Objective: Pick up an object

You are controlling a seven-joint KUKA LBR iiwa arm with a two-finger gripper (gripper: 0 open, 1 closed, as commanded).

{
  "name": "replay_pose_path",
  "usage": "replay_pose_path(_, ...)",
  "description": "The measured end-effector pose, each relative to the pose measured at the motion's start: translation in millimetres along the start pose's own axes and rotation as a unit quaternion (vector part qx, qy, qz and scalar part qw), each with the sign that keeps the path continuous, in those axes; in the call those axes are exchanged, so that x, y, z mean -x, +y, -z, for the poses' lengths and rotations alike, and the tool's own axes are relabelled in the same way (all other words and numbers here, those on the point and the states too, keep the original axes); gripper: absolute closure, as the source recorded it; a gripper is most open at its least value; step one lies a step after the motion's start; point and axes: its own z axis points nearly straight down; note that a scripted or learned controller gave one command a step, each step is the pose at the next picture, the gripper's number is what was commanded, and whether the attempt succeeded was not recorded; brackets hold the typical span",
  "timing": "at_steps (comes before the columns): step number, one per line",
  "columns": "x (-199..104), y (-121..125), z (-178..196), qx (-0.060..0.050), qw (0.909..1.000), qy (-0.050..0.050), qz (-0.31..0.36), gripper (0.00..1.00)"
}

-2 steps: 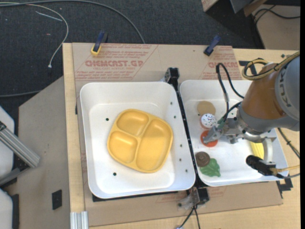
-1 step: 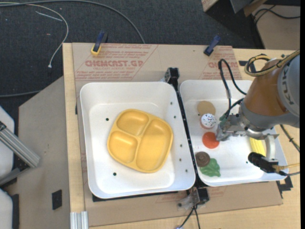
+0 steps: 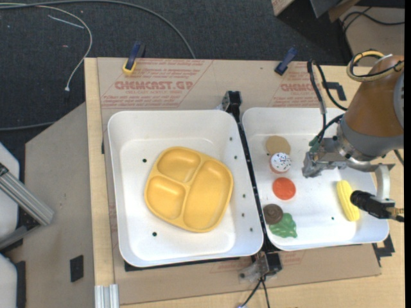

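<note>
Orange toy (image 3: pixel 284 188) lies loose for picking; gripper (image 3: pixel 314 165) hovers nearby (grip state: cannot tell).

A divided plate (image 3: pixel 188 188) sits in the left bin (image 3: pixel 122 133). The right bin (image 3: pixel 321 236) holds small toy foods (image 3: pixel 282 188) (clustered along its left side), the gripper (image 3: pixel 313 165) just right of them.

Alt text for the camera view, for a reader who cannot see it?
A grey and orange robot arm reaches in from the right over the right white bin, which holds small toy foods: a yellow corn cob, an orange ball, a green piece. The left bin holds a yellow divided plate.
</note>
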Motion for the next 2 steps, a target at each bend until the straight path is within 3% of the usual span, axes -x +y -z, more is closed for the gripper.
replay_pose_path(1,0,2,44,0.000,1.0000,0.000,0.000,1.00)
replay_pose_path(2,-58,17,37,-0.003,1.0000,0.002,0.003,1.00)
